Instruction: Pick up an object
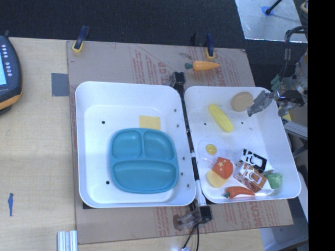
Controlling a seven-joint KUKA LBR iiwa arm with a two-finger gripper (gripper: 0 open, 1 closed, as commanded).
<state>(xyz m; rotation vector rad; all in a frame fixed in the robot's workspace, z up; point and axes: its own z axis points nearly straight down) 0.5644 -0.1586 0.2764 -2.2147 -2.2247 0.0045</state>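
Two fingers (271,102) — seemingly empty, apart

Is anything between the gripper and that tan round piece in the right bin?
Nothing visible. The gripper sits at the right bin's upper right edge, just right of the tan round piece, bare white floor between them.

The 2 white bins (84,140) look like smooth, slightly glossy plastic. The blue divided plate (144,161) is matt plastic. Under them lies brown printed cardboard (146,61) on a pale wood-grain bench (36,156). The corn cob (221,117) looks glossy plastic.
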